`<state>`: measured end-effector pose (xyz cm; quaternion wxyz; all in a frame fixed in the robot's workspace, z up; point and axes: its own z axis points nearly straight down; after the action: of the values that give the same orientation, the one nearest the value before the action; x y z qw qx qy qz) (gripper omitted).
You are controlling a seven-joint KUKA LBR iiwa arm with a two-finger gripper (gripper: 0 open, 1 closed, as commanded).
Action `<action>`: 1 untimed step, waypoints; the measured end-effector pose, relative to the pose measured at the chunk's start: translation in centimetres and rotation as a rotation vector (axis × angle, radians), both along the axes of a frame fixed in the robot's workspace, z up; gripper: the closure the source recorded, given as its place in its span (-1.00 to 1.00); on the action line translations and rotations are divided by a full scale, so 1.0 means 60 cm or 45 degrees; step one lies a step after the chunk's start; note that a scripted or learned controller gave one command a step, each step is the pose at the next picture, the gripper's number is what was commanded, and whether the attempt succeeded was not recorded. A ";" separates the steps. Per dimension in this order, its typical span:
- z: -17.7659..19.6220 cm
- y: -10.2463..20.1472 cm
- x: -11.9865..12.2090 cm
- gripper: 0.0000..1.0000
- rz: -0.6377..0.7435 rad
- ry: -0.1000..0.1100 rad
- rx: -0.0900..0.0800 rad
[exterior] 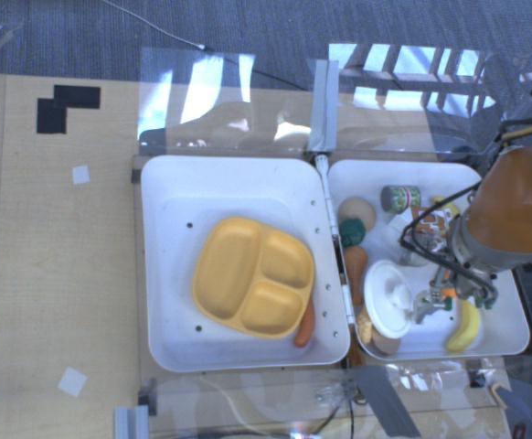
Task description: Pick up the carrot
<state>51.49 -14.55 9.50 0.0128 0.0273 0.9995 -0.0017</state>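
Note:
A slim orange-red carrot lies in the left bin, against the lower right rim of the yellow divided plate and near the wall between the bins. My gripper hangs over the right bin, between a white bowl and a banana. It is well to the right of the carrot. The arm's orange band hides part of the bin behind it.
The right bin also holds a thicker orange-brown piece by the dividing wall, a green can, a beige ball and a teal item. Clear plastic shields stand behind both bins.

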 end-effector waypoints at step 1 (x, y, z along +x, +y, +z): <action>0.021 0.000 0.006 1.00 0.008 -0.011 -0.005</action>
<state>51.84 -14.53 10.78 0.0171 0.0240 0.9996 -0.0033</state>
